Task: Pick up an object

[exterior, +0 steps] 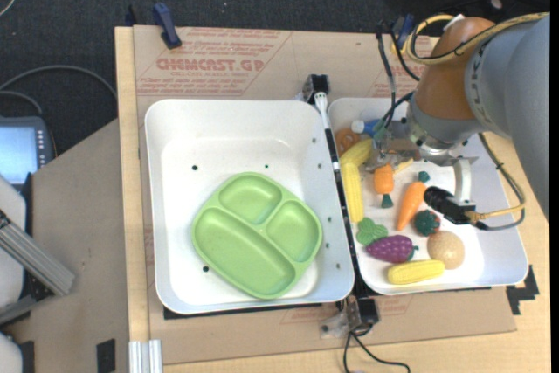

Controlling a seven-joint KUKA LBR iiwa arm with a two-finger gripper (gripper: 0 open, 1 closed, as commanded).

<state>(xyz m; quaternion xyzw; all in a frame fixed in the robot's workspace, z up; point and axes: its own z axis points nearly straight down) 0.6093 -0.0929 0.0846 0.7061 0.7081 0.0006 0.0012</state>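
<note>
The right shallow white bin [502,262] holds plastic toy food: a small orange carrot [383,179] just below the gripper [397,160], a longer orange carrot [410,203], a yellow banana [355,155], a yellow corn cob [353,193], purple grapes [390,249], a second yellow corn cob [416,272] and a tan potato-like piece [446,248]. Whether the gripper is wide, narrow or holding anything cannot be told. The left shallow white bin [175,153] holds a light green three-compartment plastic plate [257,233]. The cardboard sheet [218,65] under both bins reads "CHEMCAST" in red.
</note>
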